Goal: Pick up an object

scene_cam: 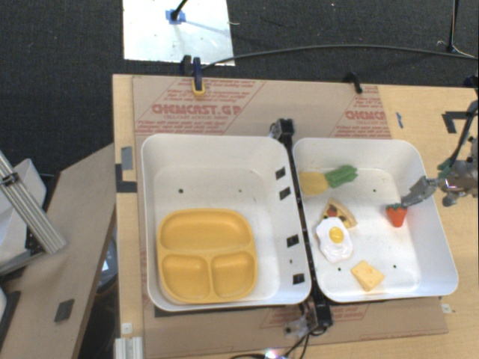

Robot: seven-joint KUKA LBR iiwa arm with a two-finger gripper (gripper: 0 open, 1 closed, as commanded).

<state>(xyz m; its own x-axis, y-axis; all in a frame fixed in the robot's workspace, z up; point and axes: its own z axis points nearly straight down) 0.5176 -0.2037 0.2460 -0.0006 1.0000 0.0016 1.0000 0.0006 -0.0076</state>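
The right bin [430, 264] holds several toy foods. A yellow corn cob with a green husk [328, 179] lies at its back left. A pizza slice [343, 214] and a fried egg [334, 240] sit near the divider, and a cheese wedge [367, 274] lies toward the front. A small red-orange piece [397, 215] rests by the right wall. My gripper [416, 194] reaches in over the right rim, just above and to the right of that red-orange piece, seemingly touching its top. Nothing is seen lifted.
The left bin [217, 152] contains a yellow divided tray [207, 254]. Black clips line the divider [293, 215] between the bins. A cable arcs over the cardboard behind the bins, and a white sheet [177, 21] lies at the back.
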